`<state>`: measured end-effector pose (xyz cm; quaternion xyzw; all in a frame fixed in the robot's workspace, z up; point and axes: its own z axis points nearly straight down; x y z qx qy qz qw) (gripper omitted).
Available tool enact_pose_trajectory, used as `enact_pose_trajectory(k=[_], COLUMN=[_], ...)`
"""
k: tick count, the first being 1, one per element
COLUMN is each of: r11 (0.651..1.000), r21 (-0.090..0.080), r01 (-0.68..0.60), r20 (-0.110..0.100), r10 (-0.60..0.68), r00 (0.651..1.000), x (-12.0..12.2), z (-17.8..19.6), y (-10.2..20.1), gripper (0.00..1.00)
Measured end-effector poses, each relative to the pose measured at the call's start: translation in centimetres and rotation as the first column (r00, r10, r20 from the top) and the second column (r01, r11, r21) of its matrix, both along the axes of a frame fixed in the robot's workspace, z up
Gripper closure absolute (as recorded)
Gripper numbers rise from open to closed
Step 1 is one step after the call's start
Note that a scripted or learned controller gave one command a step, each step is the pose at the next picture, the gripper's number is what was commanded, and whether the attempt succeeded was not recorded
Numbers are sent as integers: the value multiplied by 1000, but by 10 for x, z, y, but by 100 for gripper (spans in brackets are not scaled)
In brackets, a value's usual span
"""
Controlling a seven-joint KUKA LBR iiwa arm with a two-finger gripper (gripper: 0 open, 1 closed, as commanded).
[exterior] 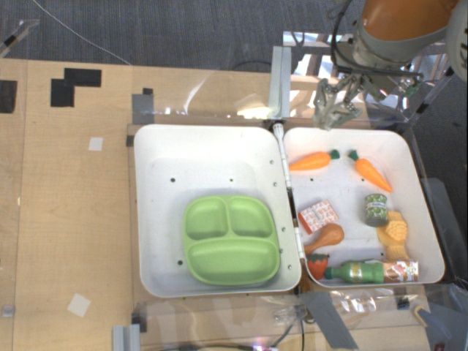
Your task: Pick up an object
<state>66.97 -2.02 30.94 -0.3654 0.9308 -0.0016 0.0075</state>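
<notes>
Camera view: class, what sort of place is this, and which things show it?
Probably a robotics lab test bench: a robot arm's gripper hangs above two white bins, one holding toy food like a carrot, the other a green tray.

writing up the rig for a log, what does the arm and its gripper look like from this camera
The arm is a thick rounded body, orange on top with a grey ring beneath it. A dark cable loops beside it at upper left. Below hangs the gripper, a small metallic grey assembly with thin fingers, partly seen through glare on clear panels.
</notes>
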Motion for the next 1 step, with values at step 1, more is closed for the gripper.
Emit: enact_pose_trajectory(k=[1], r11=[988], r21=[-4], r01=[-154], r20=[-3], r10=[154], r00=[988], x=[1], z=[15], y=[-69], gripper=[100])
